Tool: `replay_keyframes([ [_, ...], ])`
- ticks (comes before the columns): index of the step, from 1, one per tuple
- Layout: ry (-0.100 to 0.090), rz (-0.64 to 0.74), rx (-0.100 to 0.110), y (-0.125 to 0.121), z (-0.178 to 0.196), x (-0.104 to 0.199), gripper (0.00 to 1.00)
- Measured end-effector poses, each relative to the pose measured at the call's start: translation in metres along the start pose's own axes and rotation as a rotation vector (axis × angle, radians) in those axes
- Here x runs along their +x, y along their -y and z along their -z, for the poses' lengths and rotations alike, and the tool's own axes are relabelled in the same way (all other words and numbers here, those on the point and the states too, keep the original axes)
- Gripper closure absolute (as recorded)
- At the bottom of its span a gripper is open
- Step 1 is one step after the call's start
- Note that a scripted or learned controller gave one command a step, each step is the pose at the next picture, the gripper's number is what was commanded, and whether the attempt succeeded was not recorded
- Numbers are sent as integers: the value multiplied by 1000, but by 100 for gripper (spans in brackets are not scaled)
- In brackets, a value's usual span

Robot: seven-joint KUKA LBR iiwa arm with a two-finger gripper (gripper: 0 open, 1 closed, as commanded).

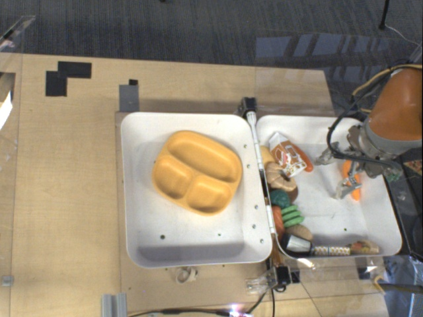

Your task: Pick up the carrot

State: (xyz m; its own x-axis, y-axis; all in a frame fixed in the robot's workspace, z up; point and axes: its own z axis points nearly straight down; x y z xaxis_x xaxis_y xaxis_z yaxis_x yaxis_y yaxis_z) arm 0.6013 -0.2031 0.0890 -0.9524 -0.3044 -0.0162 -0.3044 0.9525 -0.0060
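The carrot [351, 177] is seen in the right bin [390, 236], toward its right side, as a small orange piece standing roughly upright above the bin floor. It is held between the fingers of the gripper [351, 182], which are closed narrowly on it. The arm [396, 114] enters from the right, its orange band directly above the wrist. A heap of toy food [285, 197] is piled along the left wall of the same bin, well apart from the carrot. A yellow compartment tray [197, 171] is set in the left bin [142, 243].
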Motion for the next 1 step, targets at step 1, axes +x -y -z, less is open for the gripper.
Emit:
replay_keyframes([
  [1,-2,160,1,-13,1,48,0],
])
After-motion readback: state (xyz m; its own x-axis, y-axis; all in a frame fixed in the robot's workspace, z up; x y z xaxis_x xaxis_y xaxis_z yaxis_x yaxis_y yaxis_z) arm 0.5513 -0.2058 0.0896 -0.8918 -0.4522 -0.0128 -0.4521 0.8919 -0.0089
